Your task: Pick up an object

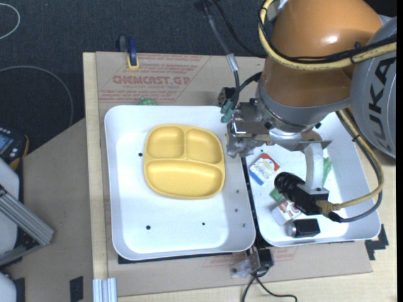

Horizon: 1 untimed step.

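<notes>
Two white bins sit side by side on a brown board (pixel 164 74) printed with red lettering, with dark carpet (pixel 63 17) around the bench. A yellow divided plate (pixel 184 162) lies in the left bin (pixel 126 219), and a small white packet (pixel 263 167) lies in the right bin (pixel 356 222) under the arm (pixel 315 43). The gripper (pixel 244 136) hangs where the bins meet; whether it is open, closed or holding anything cannot be told.
</notes>
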{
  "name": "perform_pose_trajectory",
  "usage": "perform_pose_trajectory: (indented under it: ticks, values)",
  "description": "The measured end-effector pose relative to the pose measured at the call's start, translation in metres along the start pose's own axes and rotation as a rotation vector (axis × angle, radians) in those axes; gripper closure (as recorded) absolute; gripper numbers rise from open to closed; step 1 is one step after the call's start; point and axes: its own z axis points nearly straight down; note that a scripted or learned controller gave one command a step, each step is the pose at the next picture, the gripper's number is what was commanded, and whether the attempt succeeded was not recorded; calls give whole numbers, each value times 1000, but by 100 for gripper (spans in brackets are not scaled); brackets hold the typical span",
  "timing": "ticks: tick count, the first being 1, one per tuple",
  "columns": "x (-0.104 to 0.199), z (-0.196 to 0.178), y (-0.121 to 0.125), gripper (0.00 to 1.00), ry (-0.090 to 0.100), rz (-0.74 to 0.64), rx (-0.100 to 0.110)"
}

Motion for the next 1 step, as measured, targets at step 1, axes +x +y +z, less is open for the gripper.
perform_pose_trajectory:
  ticks: [1]
  values:
    - [36,-98,1,100,3,-1,-8]
